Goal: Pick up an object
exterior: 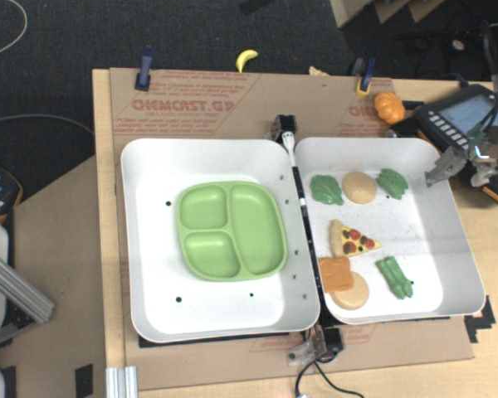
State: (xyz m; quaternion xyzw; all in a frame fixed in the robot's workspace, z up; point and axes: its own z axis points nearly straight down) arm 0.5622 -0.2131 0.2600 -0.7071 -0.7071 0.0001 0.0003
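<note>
The gripper (441, 169) sits at the right edge of the view, just over the upper right rim of the right bin (448, 247). A grey finger-like part points down and left toward the bin, but whether the fingers are open or shut cannot be told; nothing can be seen between them. Behind it, the grey metal of the wrist (485, 160) runs off to the right.

The things to pick lie in the right bin. Along the top are a dark green leafy piece (326, 190), a round tan bun (359, 187) touching it, and a second green leafy piece (392, 182) nearest the gripper. In the middle lies a pizza slice (352, 240) with red dots. Below it an orange block (336, 274) rests on a tan disc (351, 292), near the bin's left wall. A long green vegetable (395, 276) lies to the right of them, apart from the rest.

The right half of this bin is bare white floor. The left bin (149, 222) holds a light green divided plate (231, 229), roughly centred. Both bins rest on a brown board (116, 123) on the table (494, 239). A yellow banana (246, 58) and an orange fruit (389, 107) lie beyond the bins.
</note>
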